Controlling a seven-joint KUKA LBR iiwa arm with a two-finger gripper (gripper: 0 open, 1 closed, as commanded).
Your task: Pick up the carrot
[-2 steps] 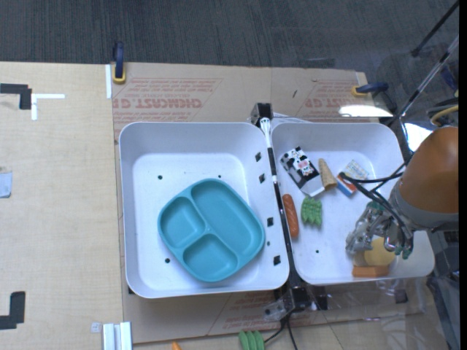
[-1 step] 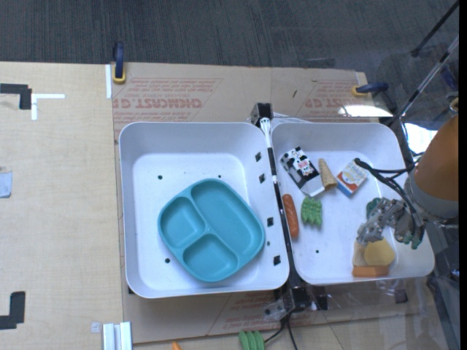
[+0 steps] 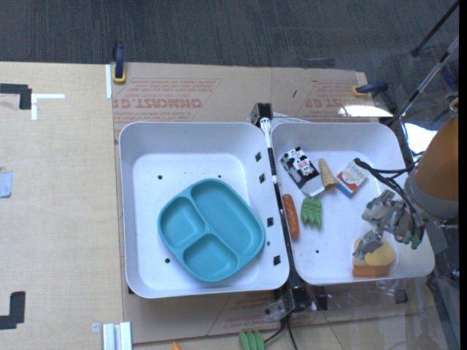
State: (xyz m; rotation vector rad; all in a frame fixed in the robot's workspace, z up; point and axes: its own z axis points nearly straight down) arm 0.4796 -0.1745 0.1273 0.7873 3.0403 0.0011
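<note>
The carrot (image 3: 290,216), a slim orange stick, lies lengthwise against the left wall of the right bin (image 3: 336,273). My gripper (image 3: 371,227) is at the bin's right side, well to the right of the carrot, just above a yellow cheese wedge (image 3: 375,260). Its two fingers stand apart with nothing between them. The grey arm with its orange band comes in from the right edge.
Beside the carrot lies a green leafy toy (image 3: 311,210). Farther back are a black-and-white cow-patterned pack (image 3: 299,166), a tan cone (image 3: 326,175) and a small box (image 3: 352,178). The left bin (image 3: 139,195) holds a teal divided plate (image 3: 211,229).
</note>
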